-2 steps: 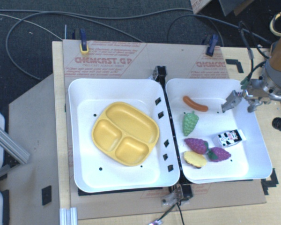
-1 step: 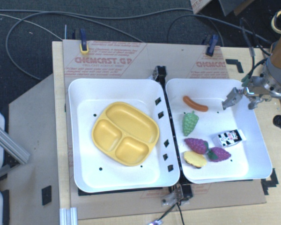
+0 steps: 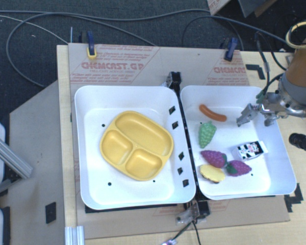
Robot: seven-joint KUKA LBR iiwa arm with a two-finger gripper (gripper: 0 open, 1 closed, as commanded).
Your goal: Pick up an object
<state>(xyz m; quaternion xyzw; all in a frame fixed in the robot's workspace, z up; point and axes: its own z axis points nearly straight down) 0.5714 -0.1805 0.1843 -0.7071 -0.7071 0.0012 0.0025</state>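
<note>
Ideally I leave the yellow tray point(image 3: 136, 145) in the left bin point(image 3: 86, 137) alone, take the sausage point(image 3: 212, 113) lying apart from the grapes point(image 3: 206, 134) in the right bin point(image 3: 280, 152) (easiest to isolate), and bring the gripper point(image 3: 255, 114), whose jaw state I cannot tell, leftward and down over it.

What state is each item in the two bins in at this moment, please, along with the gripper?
Yellow divided plate: lying flat in the left bin, compartments bare.
Sausage: lying loose in the right bin.
Green grapes: lying loose, untouched.
Purple grapes: resting against the yellow toy food.
Second purple bunch: lying loose.
Black-and-white carton: on its side.
Gripper: above the right bin, holding nothing.
</note>
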